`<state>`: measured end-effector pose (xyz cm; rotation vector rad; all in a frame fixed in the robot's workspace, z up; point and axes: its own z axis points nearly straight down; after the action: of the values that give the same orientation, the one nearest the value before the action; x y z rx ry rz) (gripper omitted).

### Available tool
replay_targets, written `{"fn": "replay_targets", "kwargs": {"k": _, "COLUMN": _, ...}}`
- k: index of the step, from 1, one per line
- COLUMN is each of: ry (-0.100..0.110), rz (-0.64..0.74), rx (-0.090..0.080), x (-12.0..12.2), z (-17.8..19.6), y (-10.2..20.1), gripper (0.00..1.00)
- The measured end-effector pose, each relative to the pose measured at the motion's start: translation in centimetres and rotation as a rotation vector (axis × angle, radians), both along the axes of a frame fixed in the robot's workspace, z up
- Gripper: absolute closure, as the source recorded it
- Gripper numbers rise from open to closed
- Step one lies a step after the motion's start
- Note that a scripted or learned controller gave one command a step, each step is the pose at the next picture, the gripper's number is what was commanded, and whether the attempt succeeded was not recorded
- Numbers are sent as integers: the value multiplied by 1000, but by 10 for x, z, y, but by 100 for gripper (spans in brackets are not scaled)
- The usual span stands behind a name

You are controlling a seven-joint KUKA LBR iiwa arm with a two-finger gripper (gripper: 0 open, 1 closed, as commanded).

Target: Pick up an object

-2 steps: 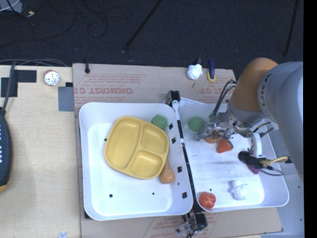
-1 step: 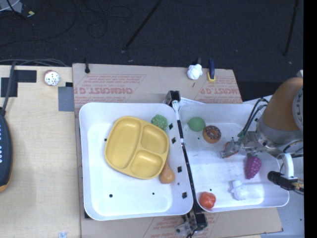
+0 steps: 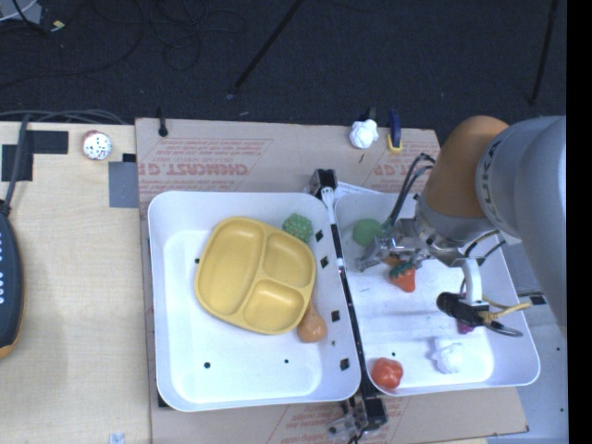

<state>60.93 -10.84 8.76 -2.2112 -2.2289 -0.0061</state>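
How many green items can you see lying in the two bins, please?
2. One bumpy green item lies in the left bin, at the yellow plate's upper right edge. One smooth green item lies in the right bin, beside the claw. The arm may hide more.

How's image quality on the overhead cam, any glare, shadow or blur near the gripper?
Camera view: even lighting, no hard glare on the right bin; soft shadow under the arm across that bin; the gripper and the small orange object beneath it are soft and low-resolution; yellow divided plate reads clearly.
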Motion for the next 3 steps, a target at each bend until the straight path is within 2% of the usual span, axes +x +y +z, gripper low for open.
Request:
{"fn": "replay_targets", "kwargs": {"k": 1, "ry": 8, "rz": -11, "rx": -3, "x": -59, "z": 0, "y": -35, "gripper": 0}}
{"fn": "replay_targets", "kwargs": {"k": 2, "ry": 2, "rz": -4, "rx": -2, "x": -34, "z": 0, "y": 13, "gripper": 0}}
{"fn": "replay_targets", "kwargs": {"k": 3, "ry": 5, "rz": -10, "rx": -3, "x": -35, "z": 10, "y": 10, "gripper": 100}}
